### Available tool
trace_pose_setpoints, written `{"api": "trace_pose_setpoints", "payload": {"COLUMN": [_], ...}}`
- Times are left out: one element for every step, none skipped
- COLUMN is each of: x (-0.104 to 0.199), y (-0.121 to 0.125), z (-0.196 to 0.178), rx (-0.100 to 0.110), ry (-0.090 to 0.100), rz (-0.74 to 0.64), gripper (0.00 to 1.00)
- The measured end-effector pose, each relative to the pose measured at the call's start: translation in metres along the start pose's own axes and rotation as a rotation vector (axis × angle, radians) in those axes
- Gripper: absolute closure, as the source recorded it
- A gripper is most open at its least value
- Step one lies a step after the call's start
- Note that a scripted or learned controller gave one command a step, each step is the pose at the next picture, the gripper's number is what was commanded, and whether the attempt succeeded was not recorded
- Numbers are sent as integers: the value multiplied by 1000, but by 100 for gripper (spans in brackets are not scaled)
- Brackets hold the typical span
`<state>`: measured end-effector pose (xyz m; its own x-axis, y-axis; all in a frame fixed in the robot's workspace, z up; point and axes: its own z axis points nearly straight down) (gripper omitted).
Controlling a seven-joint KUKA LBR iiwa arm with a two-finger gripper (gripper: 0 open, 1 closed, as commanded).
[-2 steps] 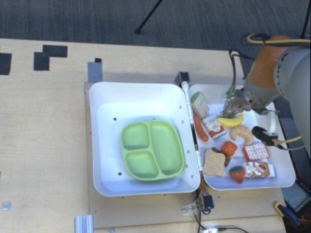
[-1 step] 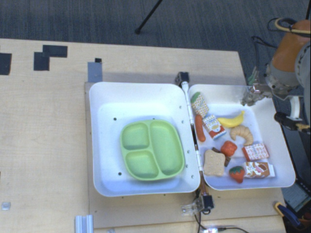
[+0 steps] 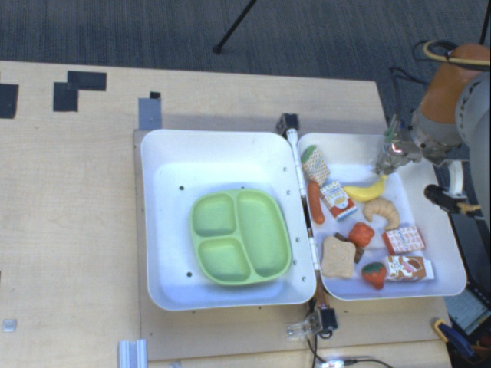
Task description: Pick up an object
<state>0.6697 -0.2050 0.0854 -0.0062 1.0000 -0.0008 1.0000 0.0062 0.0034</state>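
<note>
camera view: claw over the far corner of the food bin, banana just nearer and to its left

camera view looks down on two white bins side by side. the left bin (image 3: 165,205) bears a green divided plate (image 3: 242,236). the right bin (image 3: 437,244) holds the toy food, and the task's thing must come from there.

the gripper (image 3: 387,159) hangs over the far right part of that bin, at the end of the grey arm (image 3: 460,110) reaching in from the right. whether its fingers are spread or pressed together i cannot tell; they are small and blurred against the white floor, and nothing can be seen pinched between them.

the closest item is the banana (image 3: 367,191). it lies just nearer than the claw and slightly to its left, almost under the fingertips. its long axis runs left to right with a gentle curve, the right tip rising toward the claw. that is the relation the next move seems to turn on: a short drop, nearer and a touch left, with the fingers set across the banana's width, not along its length.

other items crowd close. the croissant (image 3: 383,211) sits just nearer than the banana, a small carton (image 3: 335,198) touches or nearly touches its left end, and a sausage (image 3: 315,202) lies along the bin's left wall, long axis far to near. the tomato (image 3: 361,234), bread slice (image 3: 337,257) and strawberry (image 3: 374,274) are nearer still, well apart from the claw.
</note>
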Motion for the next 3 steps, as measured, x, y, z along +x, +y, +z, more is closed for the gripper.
{"api": "trace_pose_setpoints", "payload": {"x": [5,2,38], "y": [0,-79,-152], "z": [0,0,-2], "rx": [6,3,-3], "ry": [11,5,0], "rz": [-2,2,5], "gripper": [0,0,0]}}
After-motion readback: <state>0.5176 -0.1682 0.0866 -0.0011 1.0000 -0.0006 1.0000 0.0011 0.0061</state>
